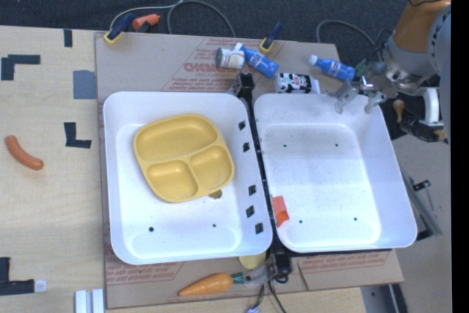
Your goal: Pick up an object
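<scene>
Where left bin sits, yellow tray inside, seemingly flat.

I see a yellow tray in a white bin (orange carrot on brown cardboard).

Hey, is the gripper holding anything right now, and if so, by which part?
Nothing is held. The gripper hangs open over the right bin's far rim, nothing between its fingers.
</scene>
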Controlling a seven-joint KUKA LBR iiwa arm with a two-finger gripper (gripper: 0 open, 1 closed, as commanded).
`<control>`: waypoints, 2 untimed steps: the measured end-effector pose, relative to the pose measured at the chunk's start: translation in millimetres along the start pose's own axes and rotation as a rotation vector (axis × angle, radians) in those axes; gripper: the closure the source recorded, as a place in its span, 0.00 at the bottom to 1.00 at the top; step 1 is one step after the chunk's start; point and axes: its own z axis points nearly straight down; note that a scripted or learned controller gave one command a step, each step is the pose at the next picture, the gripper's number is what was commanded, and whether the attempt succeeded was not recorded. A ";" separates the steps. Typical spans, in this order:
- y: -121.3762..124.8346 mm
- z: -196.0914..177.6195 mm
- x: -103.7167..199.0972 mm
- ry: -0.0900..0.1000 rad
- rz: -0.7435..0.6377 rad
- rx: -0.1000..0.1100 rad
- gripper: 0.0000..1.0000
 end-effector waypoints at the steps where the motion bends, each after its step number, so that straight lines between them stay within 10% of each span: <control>1: -56.2 76.2 60.9 0.010 -0.010 0.012 0.00; 2: -88.2 88.4 117.8 0.002 -0.012 -0.006 0.00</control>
